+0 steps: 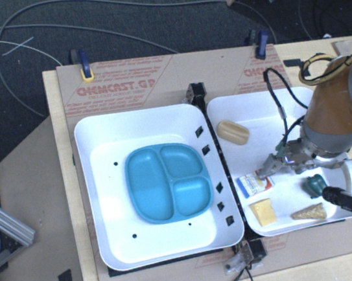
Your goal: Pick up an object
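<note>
1. Nearest the camera, along the front of the right white bin (326, 89), a flat yellow square block (262, 211) and a tan wedge-shaped piece (309, 213) are lying close to the bin's near wall, apart from each other.
2. Just behind them, a small white packet with red and blue print (253, 184) is resting on the bin floor, and the tool (273, 164) is hanging right over its far corner, at the end of the grey arm with the orange band (335, 106).
3. Whether the tool's tips are spread or pressed together I cannot tell; nothing is visibly sitting between them.
4. A beige oval roll-like object (233, 132) is lying farther back in the same bin, well apart from the tool, and a dark teal rounded object (315, 183) is sitting beside the arm's wrist.
5. The left white bin (97, 181) is carrying a blue divided plastic plate (168, 181).
6. Judging by this, the approach step is in hand: the packet looks like the target, and the next move is calling for a straight descent and a firm closure across its thin edge.
</note>
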